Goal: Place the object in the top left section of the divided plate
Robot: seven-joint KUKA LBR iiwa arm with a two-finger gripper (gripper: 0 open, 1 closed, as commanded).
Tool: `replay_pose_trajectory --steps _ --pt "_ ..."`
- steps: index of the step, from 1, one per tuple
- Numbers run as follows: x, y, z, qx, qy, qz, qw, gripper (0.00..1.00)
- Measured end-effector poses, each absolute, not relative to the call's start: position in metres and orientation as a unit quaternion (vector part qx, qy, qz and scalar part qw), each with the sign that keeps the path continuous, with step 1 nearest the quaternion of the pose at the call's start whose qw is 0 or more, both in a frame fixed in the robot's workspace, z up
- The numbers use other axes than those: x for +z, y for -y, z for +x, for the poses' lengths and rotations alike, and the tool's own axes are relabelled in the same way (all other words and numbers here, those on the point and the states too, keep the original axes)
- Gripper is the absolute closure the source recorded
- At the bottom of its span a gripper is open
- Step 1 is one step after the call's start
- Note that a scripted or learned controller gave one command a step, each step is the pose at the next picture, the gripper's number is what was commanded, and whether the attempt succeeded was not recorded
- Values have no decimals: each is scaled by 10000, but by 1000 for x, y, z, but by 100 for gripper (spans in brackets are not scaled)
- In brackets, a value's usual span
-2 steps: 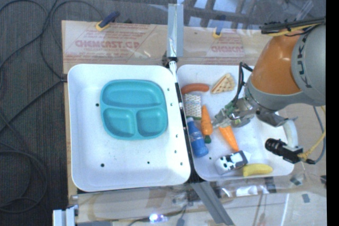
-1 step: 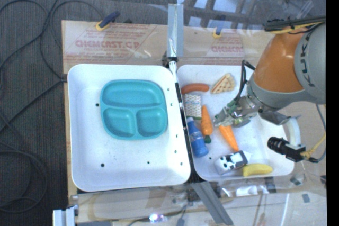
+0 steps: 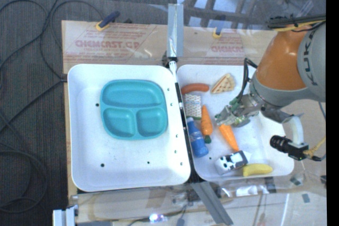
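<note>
Teal divided plate [image 3: 134, 109] sits in the left bin [image 3: 85, 166]. Gripper [image 3: 233, 115] hovers above 1 toy carrot [image 3: 229, 136] in the right bin [image 3: 280, 166], jaw state unclear; descend squarely, then grip its middle.

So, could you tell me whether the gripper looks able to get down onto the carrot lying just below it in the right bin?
Probably yes. The gripper hovers right beside the carrot, whose top is uncovered; the second carrot and blue bottle lie apart to the left.

Hand [image 3: 233, 114] fingers blurred, state unclear
</note>
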State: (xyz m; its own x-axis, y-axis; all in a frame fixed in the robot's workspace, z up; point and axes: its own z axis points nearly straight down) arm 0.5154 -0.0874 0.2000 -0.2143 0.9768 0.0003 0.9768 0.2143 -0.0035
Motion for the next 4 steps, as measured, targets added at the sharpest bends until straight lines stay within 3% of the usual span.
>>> replay_pose_trajectory --steps 1,2,3,4 --pt "183 6 589 15 7704 -6375 7 100" --pt "323 33 667 17 7967 -6043 -16 100" --pt "434 45 669 12 8149 -5797 -17 100" --pt "423 -7 669 14 8578 -5140 -11 100"
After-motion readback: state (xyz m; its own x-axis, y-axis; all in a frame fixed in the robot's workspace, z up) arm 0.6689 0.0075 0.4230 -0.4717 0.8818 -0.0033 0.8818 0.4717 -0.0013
